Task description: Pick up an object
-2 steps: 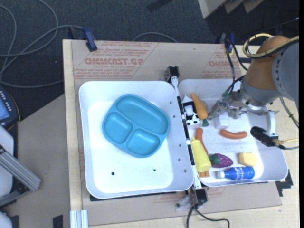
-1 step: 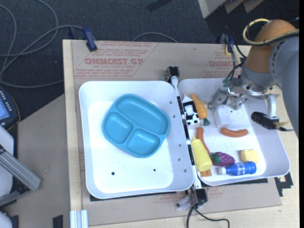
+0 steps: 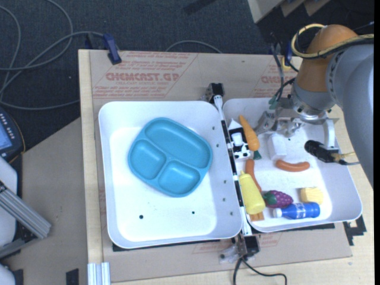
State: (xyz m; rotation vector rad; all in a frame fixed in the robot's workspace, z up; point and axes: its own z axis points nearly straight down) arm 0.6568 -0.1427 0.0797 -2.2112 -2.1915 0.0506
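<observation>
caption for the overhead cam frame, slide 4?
KUKA arm's end effector hovers over the right bin of toy food, above a sausage; blue divided plate sits in the left bin.

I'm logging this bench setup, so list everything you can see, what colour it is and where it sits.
Bins: two, white, side by side on the bench.
Divided plate: one, blue, left bin.
Carrot: one, orange, right bin, far left side.
Sausage: one, orange-red, right bin, middle.
Yellow bottle: one, yellow, right bin, left edge.
Grapes: one bunch, purple, right bin, near side.
Blue bottle: one, blue, lying at right bin's near edge.
Block: one, yellow, beside the grapes.
Arm: one, grey with orange band, over right bin.
Gripper: one, above right bin's far part.
</observation>
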